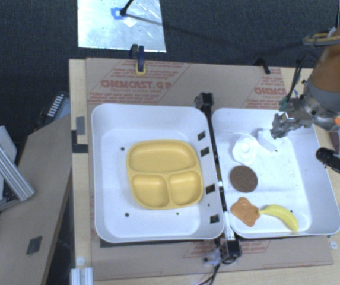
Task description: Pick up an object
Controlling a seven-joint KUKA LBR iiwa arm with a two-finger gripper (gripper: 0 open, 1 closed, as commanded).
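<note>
- Where the bench (175, 76) spreads under everything, brown board with red lettering covers it, and two white bins sit on it side by side, touching along a dark middle seam.
- Left bin (107, 177) takes up the bigger share of the view; its floor is mostly covered by a yellow tray.
- Right bin (318, 200) holds all the loose things, gathered toward its near and middle part.
- Arm (336, 70) comes in from the right, grey with an orange band, and leans over the far right part of the right bin.
- Tray (161, 174) is yellow, with one wide compartment at the back and two smaller ones in front, lying flat in the middle of the left bin.
- Gripper (279, 126) hangs low over the far part of the right bin, just beside the white cup; whether its jaws are open or closed I cannot tell from here, and nothing shows between them.
- Banana (281, 217) lies near the front edge of the right bin, curved, just right of the orange piece.
- Brown disc (243, 179) lies flat in the middle of the right bin, between the cup and the orange piece.
- White cup (244, 149) rests just behind the disc, pale against the bin floor.
- Orange piece (245, 211) sits at the front left of the right bin, close to the seam.
</note>
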